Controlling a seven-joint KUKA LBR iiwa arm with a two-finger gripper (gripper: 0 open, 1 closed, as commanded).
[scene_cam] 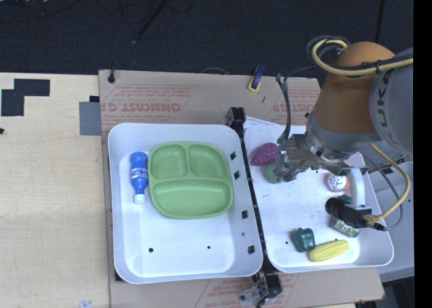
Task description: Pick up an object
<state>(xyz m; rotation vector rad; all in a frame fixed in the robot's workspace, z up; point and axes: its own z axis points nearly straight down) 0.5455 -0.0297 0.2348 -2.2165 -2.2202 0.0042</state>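
Observation:
My gripper (286,167) is low over the upper left part of the right bin (290,232), reaching in under the grey and orange arm. A magenta bunch of grapes (264,154) lies just to its left, close to the bin's divider. A small dark green object (273,174) sits right at the gripper's lower left side, partly hidden by it; whether it is touched is unclear. A small white spotted ball (336,182) lies to the gripper's right. Near the bin's front lie a green pepper (304,238) and a yellow corn cob (329,250).
The left bin (169,252) holds a green divided plate (190,180) and a blue bottle (138,175) lying beside the plate's left edge. A raised black divider (244,185) separates the bins. Bare white floor shows in the right bin's middle.

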